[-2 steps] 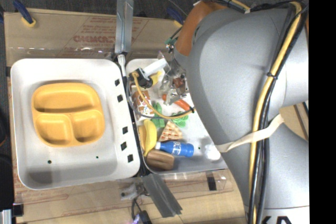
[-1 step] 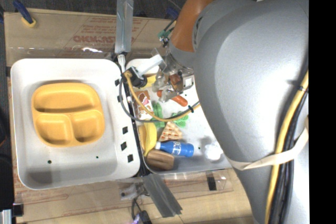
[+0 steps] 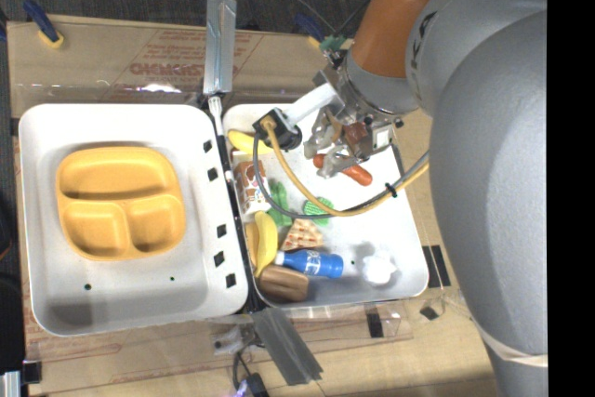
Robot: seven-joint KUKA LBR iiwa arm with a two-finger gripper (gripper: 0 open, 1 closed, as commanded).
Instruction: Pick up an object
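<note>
The gripper (image 3: 346, 144) hangs low over the upper part of the right bin (image 3: 409, 242), close above a small orange-red object (image 3: 356, 173), perhaps a toy carrot or sausage, that lies on the bin floor; whether its jaws are apart or together I cannot tell, since the wrist hardware hides them; nothing can be seen clamped in it.

Taking that orange-red object as the landmark: a yellow cable (image 3: 321, 200) loops below it and to its left; a green leafy piece (image 3: 311, 205) lies to its lower left; further down that way sit a banana (image 3: 263, 240), a waffle-like wedge (image 3: 302, 235), a blue-and-white bottle (image 3: 311, 264) and a brown block (image 3: 284, 283); a white lump (image 3: 377, 269) rests below it. The left bin (image 3: 37, 200), well to its left, holds a yellow divided tray (image 3: 121, 200).

The risks, as I judge them: the object is slim and round, so it may roll or squirt sideways under a closing grip; the dangling cable could snag; a descent slightly off centre would pinch only bare floor.
</note>
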